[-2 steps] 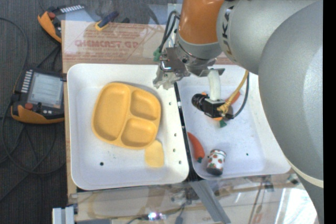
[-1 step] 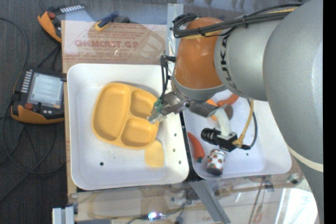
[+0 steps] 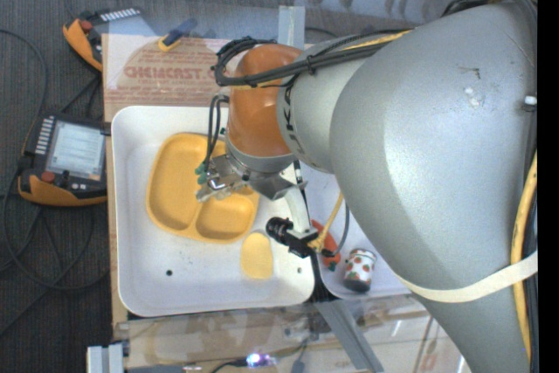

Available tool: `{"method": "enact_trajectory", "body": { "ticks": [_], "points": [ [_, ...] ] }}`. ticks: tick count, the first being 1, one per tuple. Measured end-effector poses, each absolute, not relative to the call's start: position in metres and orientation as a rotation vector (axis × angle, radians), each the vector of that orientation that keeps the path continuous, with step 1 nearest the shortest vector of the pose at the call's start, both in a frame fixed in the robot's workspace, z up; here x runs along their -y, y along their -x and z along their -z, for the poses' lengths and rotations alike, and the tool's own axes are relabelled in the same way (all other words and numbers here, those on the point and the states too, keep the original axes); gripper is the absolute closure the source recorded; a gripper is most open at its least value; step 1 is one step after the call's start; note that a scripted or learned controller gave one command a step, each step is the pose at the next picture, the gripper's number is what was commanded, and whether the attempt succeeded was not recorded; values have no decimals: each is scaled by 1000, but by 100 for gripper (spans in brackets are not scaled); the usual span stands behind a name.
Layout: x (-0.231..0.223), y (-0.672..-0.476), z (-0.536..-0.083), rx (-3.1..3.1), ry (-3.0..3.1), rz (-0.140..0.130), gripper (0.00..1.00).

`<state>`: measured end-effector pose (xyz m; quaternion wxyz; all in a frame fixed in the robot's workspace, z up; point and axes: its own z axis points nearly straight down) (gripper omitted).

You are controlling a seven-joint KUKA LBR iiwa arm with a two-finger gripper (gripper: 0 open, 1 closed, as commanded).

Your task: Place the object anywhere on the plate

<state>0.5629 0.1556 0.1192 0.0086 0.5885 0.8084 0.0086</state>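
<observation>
Teach pendant (image 3: 65, 159) on carpet left of bins; cardboard sheet (image 3: 162, 74) behind left bin; cables (image 3: 35, 57) on floor.

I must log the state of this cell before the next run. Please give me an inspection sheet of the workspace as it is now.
Surface: left white bin on the bench.
Job's things: yellow divided plate in the left bin; pale yellow object beside the plate, not on it.
Clutter: small red and white item in the right bin.
Grippers: gripper above the plate's right part; finger state unclear.
Cables: black cables looped over the orange wrist; more on the floor.
Surroundings: teach pendant on the carpet at left; cardboard sheet behind the bin.
</observation>
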Motion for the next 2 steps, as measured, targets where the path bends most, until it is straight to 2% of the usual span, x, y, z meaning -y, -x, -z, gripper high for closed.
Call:
{"method": "enact_trajectory", "body": {
  "ticks": [1,2],
  "points": [
    [-101,-537,-240,-2567,-1809,6,100],
    [-123,-502,-147,-2235,-2210,9,100]
  ]
}}
